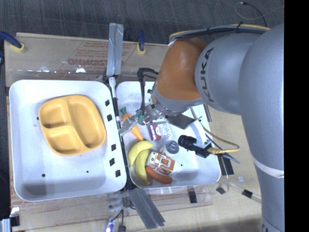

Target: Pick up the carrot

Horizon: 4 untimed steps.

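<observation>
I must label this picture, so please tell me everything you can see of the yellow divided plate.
The yellow divided plate lies flat in the left white bin, in its upper middle part. It looks like smooth plastic, rounded at the corners, with raised ridges that split it into three compartments: two smaller ones toward the left and one larger toward the right. It sits slightly turned against the bin's sides. Only the bin floor touches it.

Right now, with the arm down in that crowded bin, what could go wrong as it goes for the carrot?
1. The carrot is small and lies close to the bin wall, so the tool may bump the wall or slip off.
2. The banana and a small box lie nearby; the tool could nudge or grab one of them instead.
</observation>
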### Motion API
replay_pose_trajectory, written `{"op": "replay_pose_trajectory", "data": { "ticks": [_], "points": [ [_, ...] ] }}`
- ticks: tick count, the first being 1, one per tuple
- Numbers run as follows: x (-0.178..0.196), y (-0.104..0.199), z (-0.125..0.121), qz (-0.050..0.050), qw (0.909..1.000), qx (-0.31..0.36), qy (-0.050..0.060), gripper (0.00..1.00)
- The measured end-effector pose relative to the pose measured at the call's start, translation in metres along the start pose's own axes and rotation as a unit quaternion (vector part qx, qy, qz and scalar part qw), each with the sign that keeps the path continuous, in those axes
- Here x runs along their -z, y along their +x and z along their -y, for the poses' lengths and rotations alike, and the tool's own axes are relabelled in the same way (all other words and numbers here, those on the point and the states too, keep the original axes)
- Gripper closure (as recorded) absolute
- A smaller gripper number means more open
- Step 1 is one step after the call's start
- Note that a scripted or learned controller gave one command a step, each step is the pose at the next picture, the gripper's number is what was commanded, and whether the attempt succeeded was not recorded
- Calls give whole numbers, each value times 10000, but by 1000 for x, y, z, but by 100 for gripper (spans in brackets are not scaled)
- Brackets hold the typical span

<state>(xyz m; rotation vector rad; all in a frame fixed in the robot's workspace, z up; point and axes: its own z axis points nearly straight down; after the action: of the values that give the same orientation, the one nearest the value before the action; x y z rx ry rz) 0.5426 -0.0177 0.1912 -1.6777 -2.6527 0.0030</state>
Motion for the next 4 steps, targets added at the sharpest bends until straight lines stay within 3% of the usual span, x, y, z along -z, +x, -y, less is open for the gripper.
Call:
{"op": "replay_pose_trajectory", "data": {
  "ticks": [1,2,3,4],
  "points": [
    [102,-67,26,16,9989,468,-16,0],
    [1,-12,3,3,9938,1113,1,0],
    [1,-33,-10,16,9865,1638,-15,0],
    [0,-24,-7,1,9864,1641,1,0]
  ]
}}
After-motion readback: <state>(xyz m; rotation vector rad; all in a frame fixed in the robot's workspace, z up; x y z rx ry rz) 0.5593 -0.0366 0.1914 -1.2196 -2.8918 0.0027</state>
